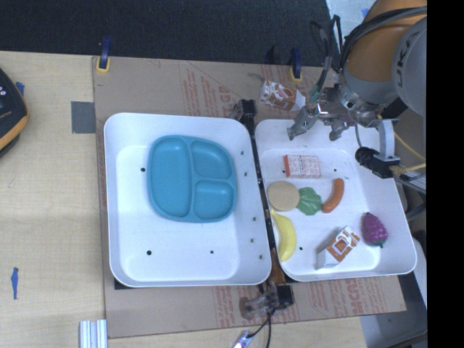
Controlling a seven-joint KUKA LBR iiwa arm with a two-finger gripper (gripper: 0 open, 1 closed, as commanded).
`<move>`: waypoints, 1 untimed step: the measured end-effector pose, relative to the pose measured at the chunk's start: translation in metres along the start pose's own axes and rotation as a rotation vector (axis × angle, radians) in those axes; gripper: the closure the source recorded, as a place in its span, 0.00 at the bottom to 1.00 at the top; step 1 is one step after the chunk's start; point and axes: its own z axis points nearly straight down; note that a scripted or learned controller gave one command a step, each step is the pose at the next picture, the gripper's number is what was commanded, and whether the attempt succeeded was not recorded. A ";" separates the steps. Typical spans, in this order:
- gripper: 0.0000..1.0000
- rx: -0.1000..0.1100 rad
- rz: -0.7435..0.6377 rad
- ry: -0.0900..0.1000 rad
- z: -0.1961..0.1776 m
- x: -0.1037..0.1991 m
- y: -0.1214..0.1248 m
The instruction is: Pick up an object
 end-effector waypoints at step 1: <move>0.00 -0.006 0.000 -0.002 0.102 0.001 -0.041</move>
